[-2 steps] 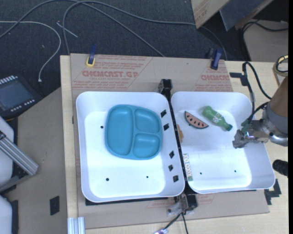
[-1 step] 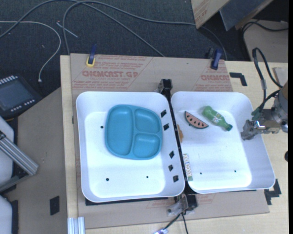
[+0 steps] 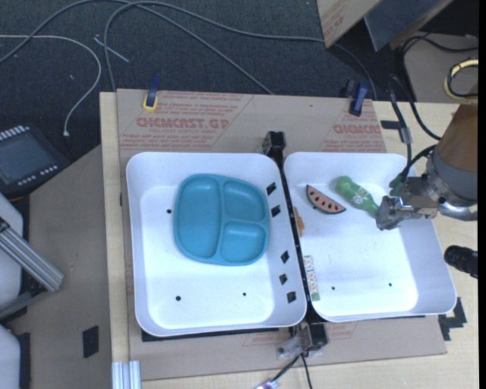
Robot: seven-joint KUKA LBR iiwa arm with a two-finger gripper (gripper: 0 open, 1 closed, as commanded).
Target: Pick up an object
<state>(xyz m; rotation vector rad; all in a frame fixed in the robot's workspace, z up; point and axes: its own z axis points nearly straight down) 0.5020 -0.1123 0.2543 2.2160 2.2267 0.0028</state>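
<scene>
Dark grey carpet floor (image 3: 228, 45) across the top and left, with thin pale cables (image 3: 91, 53) looping over it. Bench topped with tan board (image 3: 228, 114) printed in faded red lettering; blue clamps (image 3: 153, 97) pin its far edge at two points. Cardboard box (image 3: 342, 19) at top right. Dark screen device (image 3: 26, 156) at left, on the carpet. Aluminium extrusion rail (image 3: 26, 254) crosses the lower left corner. Light wood surface (image 3: 425, 125) at right. Lighting even, no hard shadows.

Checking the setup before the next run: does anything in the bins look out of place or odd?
Nothing stands out. The blue divided plate lies flat in the left bin; the watermelon slice and green object lie in the right bin.
</scene>
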